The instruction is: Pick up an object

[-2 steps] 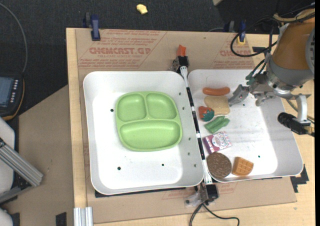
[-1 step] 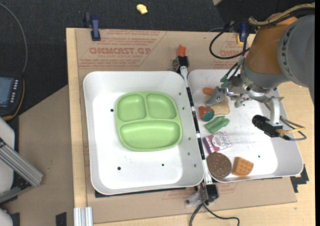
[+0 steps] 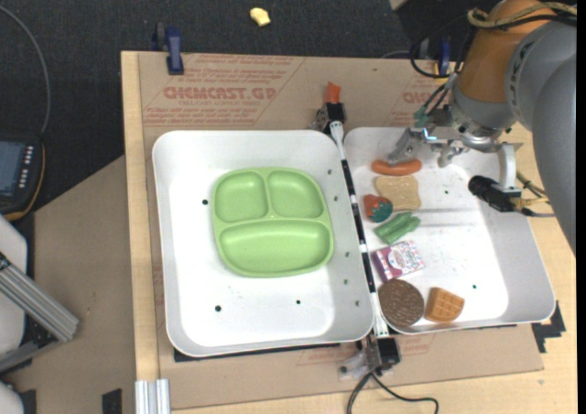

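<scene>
At the bench's three o'clock side: we see the arm reaching in, the largest thing in view.
Left bin: we find the green divided plate at its centre.
Right bin: it holds all the small objects, along its nine o'clock edge.
Gripper: it hangs at the right bin's twelve o'clock end, just beside the sausage; we cannot tell whether it is released or clenched, and we see nothing in it.
Objects: toast slice, brown cookie, pink packet, waffle, green bean pod, strawberry.
Progress: we judge nothing picked yet; grasp and lift remain.
</scene>
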Robot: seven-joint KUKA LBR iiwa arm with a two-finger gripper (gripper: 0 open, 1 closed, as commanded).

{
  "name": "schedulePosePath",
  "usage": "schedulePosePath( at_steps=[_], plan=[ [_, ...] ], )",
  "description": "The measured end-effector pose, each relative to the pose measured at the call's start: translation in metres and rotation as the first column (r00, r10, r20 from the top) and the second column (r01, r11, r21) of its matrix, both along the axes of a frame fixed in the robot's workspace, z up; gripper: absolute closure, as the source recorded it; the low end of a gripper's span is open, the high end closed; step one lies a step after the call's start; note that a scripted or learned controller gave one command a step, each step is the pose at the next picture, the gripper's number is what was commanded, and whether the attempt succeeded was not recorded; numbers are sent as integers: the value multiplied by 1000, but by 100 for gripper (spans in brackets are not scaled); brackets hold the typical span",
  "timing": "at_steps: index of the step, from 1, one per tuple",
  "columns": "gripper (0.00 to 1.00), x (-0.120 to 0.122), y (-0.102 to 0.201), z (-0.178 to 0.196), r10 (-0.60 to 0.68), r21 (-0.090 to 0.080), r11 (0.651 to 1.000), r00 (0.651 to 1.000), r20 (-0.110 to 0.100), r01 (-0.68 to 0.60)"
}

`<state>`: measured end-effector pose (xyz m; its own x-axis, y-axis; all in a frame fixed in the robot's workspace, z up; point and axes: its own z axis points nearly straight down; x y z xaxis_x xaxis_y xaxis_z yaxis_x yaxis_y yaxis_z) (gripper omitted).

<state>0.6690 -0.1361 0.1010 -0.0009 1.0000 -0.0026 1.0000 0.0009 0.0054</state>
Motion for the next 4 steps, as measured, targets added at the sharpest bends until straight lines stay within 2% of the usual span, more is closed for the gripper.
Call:
schedulePosePath(
  at_steps=[1,2,3,4],
  plan=[
    [0,-2,46,2,3,5,1000,1000,-7,-3],
    [0,-88,41,-18,-4,4,1000,1000,-13,4],
    [100,-84,41,-6,-3,2,1000,1000,-3,3],
    [0,-84,41,-7,-2,2,1000,1000,-4,2]
  ],
)
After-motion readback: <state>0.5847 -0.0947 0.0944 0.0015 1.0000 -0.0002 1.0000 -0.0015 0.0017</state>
